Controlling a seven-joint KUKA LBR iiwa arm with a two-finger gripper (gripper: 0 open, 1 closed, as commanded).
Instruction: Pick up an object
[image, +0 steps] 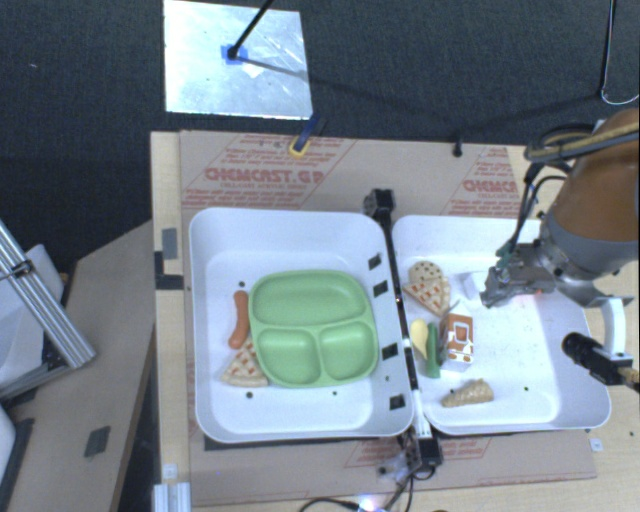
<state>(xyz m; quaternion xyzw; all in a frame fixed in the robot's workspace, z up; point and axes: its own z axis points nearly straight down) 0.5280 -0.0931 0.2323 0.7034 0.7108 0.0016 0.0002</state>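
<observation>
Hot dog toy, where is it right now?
The hot dog lies in the left bin, just left of the green divided plate and directly above the waffle wedge.

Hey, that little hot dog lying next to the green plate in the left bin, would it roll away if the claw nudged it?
The hot dog looks round and slender, so a sideways nudge would probably roll it. It lies close beside the green plate, which might stop it rolling that way. It looks like a light toy, probably rigid.

Bare floor in right bin (560, 405) beyond carton (457, 339) and bread wedge (468, 393).
</observation>
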